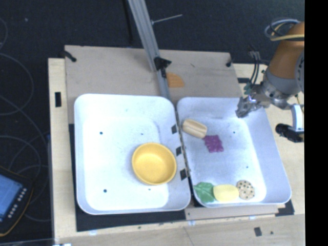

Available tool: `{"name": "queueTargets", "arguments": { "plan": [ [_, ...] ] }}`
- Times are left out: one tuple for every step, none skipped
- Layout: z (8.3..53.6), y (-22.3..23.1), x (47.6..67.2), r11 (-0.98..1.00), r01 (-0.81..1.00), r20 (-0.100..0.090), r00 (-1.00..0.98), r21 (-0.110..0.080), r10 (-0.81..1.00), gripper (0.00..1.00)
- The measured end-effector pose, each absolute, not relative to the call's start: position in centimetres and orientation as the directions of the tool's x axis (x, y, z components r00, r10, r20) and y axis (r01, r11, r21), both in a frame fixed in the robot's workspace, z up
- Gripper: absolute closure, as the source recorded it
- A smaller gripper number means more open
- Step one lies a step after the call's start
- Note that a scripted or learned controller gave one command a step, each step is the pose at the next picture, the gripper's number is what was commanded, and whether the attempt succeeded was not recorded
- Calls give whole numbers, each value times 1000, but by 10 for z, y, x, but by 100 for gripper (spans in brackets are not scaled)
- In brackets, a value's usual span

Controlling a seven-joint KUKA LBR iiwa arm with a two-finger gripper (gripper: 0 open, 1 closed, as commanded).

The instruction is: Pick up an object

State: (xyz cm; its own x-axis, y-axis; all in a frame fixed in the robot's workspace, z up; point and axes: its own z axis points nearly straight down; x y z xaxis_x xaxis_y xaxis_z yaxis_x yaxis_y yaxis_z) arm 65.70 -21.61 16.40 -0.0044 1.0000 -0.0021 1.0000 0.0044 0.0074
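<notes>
Gripper (246, 107) hangs over right bin (266, 152) upper right corner; jaw state unclear. Roll (194, 128), purple piece (213, 143) mid-bin; green piece (204, 190), lemon (226, 192), cookie (246, 189) along near edge. Yellow bowl (154, 163) in left bin (97, 152).

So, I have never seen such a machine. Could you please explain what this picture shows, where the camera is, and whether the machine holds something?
The camera looks down at a slant on a bench. The grey and orange thing at the right is a robot arm; its end effector is the part that grasps, and it hangs over the far edge of the right bin. I see nothing between its fingers. In the left bin lies a yellow bowl. The right bin has a tan block, a purple piece, and, along the near edge, a green thing, a pale yellow thing and a cookie.
</notes>
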Motion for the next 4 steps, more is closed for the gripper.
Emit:
{"name": "queueTargets", "arguments": {
  "plan": [
    [219,-218,658,6,1000,-3,-6,8,1000,100],
    [234,-174,640,6,1000,0,-6,2,1000,100],
    [226,-130,622,5,1000,0,-5,0,1000,100],
    [239,-79,595,7,1000,2,-7,1,1000,100]
  ]
}}
